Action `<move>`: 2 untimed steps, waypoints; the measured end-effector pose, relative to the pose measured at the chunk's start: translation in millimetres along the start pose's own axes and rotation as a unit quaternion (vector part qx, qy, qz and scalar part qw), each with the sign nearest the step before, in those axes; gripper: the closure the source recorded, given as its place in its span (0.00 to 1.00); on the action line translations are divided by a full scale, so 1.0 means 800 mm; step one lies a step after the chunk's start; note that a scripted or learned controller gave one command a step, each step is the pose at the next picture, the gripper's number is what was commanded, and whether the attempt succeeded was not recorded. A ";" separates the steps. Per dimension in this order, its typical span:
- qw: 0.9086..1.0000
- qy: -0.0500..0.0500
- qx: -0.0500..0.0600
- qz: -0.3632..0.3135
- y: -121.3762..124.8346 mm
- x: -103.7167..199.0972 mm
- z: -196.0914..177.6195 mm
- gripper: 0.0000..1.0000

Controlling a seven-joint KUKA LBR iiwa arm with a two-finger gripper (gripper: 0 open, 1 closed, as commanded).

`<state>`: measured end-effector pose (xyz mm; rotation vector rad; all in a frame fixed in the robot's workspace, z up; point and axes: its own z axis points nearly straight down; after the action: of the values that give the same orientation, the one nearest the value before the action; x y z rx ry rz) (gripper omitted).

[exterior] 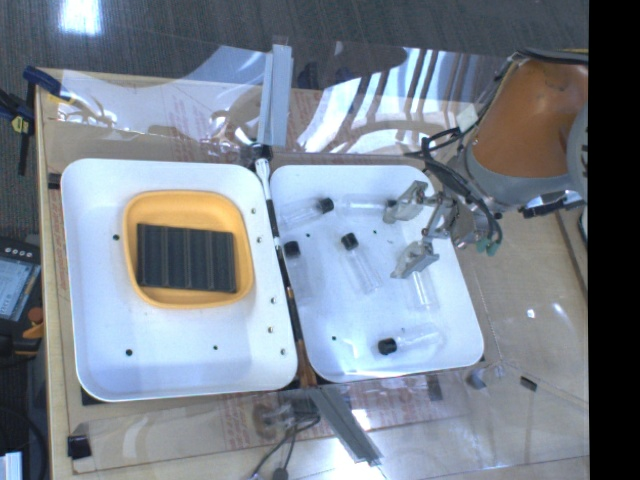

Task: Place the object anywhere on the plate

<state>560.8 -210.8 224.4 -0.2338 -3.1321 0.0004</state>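
A yellow plate (185,250) with a dark ridged centre lies in the left bin (90,348). Several clear vials with black caps lie scattered in the right bin (330,363): one near its back left (308,209), one in the middle (357,258), one at the front (405,343). My gripper (409,233) hangs over the right side of that bin, open, with nothing between its fingers (404,206). Another clear vial (423,290) lies just in front of the nearer finger.
A loose black cap (291,249) sits close to the wall between the bins. The orange-banded arm (530,118) reaches in over the bench's right side. Cables and a clear sheet lie behind the bins.
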 end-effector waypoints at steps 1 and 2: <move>1.000 0.000 0.000 0.000 0.000 0.000 0.000 0.00; 1.000 0.000 0.000 0.000 0.000 0.000 0.000 0.00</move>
<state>560.8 -210.8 224.4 -0.2337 -3.1321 0.0004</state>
